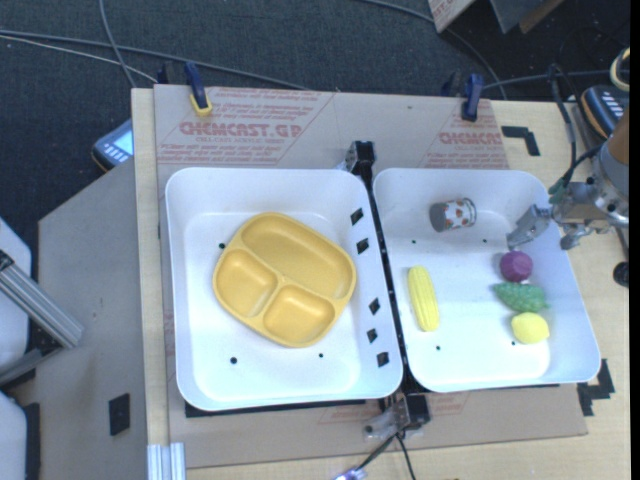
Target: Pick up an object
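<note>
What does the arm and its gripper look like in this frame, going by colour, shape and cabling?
At the view's right edge the gripper is a metallic grey assembly with pale, angular finger pieces reaching over the right bin. Behind it sits a bulkier grey wrist block with dark cables running up from it. No markings are legible at this size.
</note>
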Motion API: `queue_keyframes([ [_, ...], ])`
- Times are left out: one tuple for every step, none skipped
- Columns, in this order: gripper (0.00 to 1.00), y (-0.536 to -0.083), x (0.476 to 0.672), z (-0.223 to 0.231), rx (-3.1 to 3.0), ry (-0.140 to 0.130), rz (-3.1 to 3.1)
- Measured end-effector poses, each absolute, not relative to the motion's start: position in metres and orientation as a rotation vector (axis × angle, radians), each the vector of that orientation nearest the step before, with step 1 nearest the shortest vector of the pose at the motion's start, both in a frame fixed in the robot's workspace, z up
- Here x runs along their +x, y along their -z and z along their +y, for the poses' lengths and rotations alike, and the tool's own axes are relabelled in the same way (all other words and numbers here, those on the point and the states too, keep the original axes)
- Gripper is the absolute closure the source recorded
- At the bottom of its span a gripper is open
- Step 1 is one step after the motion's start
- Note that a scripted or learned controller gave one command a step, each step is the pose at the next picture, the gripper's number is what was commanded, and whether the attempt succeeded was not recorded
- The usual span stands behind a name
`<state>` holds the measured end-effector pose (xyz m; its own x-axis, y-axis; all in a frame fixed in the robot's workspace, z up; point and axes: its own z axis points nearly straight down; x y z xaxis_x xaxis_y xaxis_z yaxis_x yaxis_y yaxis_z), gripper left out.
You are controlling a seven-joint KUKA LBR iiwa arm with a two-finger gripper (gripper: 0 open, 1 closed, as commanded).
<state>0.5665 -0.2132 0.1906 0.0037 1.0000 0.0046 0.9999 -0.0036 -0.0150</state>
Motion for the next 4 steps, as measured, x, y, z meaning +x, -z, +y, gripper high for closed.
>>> queue_keyframes([
  [0.0, -0.199, 0.57, -0.213, -2.22, 0.0, -2.221],
  [0.0, -0.156, 0.57, -0.209, -2.217, -0.003, -2.218],
  [0.0, -0.107, 0.576, -0.201, -2.215, -0.003, -2.219],
  [0.0, -0.084, 0.576, -0.2, -2.218, -0.002, -2.219],
])
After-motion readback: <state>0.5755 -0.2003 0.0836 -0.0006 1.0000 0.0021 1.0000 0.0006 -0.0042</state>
